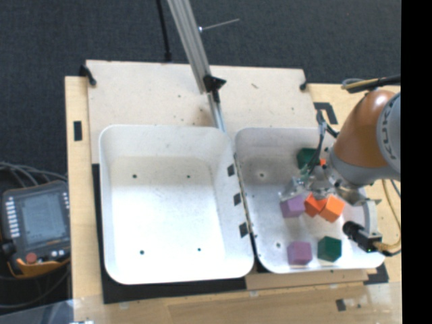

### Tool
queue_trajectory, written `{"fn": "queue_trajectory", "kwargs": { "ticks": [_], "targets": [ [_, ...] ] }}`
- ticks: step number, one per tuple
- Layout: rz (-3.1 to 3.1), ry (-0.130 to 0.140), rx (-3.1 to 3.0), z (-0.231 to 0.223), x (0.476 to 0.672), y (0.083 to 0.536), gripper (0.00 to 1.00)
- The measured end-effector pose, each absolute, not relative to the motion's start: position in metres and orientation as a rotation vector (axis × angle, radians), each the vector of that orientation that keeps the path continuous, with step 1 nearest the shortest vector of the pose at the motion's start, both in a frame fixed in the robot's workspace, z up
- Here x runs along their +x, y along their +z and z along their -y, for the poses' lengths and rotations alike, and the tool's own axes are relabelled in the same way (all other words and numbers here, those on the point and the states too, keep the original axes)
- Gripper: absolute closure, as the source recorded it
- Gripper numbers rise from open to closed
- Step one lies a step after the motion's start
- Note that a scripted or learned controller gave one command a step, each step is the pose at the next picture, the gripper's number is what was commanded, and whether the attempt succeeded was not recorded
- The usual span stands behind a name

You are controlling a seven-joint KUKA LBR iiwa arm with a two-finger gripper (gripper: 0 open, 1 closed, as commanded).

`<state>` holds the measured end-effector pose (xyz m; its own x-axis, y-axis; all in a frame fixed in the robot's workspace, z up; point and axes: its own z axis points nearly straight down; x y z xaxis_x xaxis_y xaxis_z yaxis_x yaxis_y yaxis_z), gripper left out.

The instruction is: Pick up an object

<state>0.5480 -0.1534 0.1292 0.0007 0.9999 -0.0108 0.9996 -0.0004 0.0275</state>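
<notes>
Two blocks sit nearest in the right bin (270, 262), a purple cube (299, 252) and a dark green cube (329, 248) near its front rim, probably scattered loose as pick targets. Just beyond, the gripper (305, 184) is down among a second purple block (292, 206) and two touching orange blocks (322, 206), likely its intended pick, though at this blur I cannot tell its state or whether it has anything; another green block (307, 157) lies behind it. Left bin (115, 181) shows speckled white floor; farther off, the pale tabletop (148, 86), a slanted metal post (189, 32) and dark carpet (67, 25).
</notes>
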Motion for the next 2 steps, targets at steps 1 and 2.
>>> {"fn": "queue_trajectory", "kwargs": {
  "ticks": [1, 2],
  "targets": [
    [-2.191, 0.022, 2.209, 0.154, 0.549, 0.138, 1.00],
    [-2.219, 0.006, 2.213, 0.157, 0.547, 0.202, 1.00]
  ]
}}
